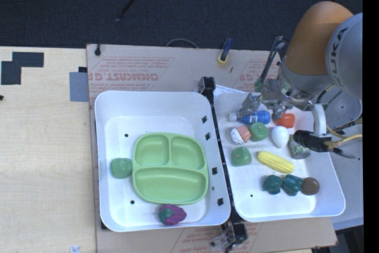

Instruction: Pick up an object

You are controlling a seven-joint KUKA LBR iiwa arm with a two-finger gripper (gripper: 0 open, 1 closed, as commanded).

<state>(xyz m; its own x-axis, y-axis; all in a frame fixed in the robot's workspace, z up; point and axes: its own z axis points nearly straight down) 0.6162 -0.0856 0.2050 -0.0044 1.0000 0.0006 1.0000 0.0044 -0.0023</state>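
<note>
My gripper (249, 108) hangs low over the back of the right bin (331, 201), under the grey arm with its orange band (317, 21). It is right beside a blue object (259, 117), with a red-orange object (286, 121) to the right of that. Just in front lie a green ball (259, 131), a white egg (279, 137) and a pink-and-white piece (239, 135). Nothing can be seen held in the gripper.
Nearer the front of the right bin are a green lump (240, 156), a yellow corn cob (276, 162), two teal pieces (282, 185) and a brown piece (310, 186). The left bin (106, 109) holds a green divided plate (170, 167), a green lump (121, 167) and a purple-green toy (171, 214).
</note>
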